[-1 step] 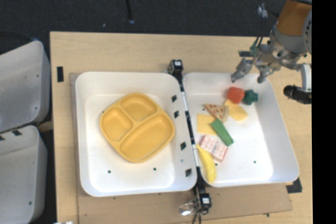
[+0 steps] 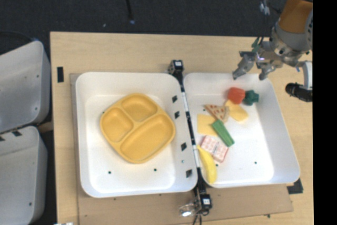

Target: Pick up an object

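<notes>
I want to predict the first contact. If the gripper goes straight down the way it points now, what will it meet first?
Probably the far rim of the right white bin: the open two-finger gripper hangs above it, apart from the round red toy. Depth is unclear.

Open tool (image 2: 251,68) above toy-filled bin (image 2: 274,160)

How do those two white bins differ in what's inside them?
The left bin holds one large yellow divided plate; the right bin holds several small toy foods, among them a red piece and a green stick. The tool hangs at the right bin's far edge, away from the left bin. Both are shallow and white.
</notes>
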`<state>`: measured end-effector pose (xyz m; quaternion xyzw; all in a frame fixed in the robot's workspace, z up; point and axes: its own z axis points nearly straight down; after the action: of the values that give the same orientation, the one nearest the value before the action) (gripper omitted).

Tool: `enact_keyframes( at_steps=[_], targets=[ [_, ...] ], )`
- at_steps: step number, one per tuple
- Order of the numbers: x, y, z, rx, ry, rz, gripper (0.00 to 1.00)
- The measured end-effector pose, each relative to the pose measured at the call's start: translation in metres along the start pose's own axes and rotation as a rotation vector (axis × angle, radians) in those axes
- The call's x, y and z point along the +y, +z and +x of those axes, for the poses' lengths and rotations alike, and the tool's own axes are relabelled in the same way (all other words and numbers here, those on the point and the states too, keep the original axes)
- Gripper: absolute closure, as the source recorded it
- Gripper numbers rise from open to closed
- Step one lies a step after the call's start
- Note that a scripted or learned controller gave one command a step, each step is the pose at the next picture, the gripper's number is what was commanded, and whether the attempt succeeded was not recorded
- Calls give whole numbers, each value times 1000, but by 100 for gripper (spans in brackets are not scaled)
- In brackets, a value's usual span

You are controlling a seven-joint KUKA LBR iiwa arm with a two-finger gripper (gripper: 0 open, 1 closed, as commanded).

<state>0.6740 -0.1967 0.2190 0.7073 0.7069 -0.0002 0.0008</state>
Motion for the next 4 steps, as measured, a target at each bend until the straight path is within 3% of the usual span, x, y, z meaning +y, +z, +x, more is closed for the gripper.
enact_keyframes(
  at_steps=[2,3,4],
  targets=[
    [2,113,4,-1,-7,1,0],
    [3,99,3,-5,-9,-4,100],
    [2,50,-6,-1,-2,-5,100]
  ],
)
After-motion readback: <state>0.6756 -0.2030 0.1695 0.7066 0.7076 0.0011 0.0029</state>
